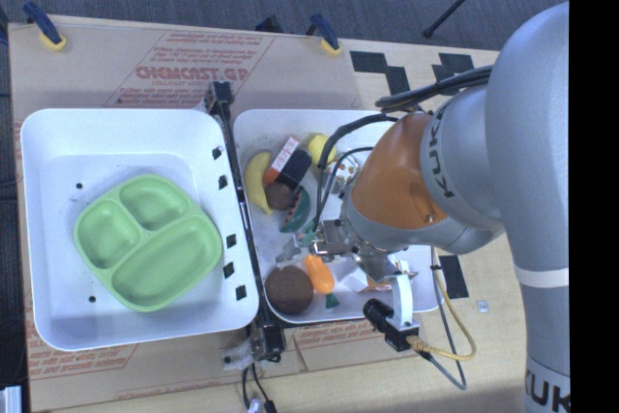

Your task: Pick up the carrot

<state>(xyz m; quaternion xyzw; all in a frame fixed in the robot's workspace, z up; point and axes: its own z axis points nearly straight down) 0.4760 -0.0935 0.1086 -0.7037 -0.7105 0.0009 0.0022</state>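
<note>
The grey arm's two-finger pincer [324, 251] hangs low over the right-hand white bin [253, 126], and the small orange carrot [319, 274] lies just below its tip, so close that I cannot tell whether they touch. Just beyond the carrot, nearer the bin's front corner, sits a round brown ball [289, 289]. A yellow banana [257, 182] lies above and to the pincer's left, and the green plastic divided plate [148, 240] rests well off to its left in the other bin [39, 208].
</note>
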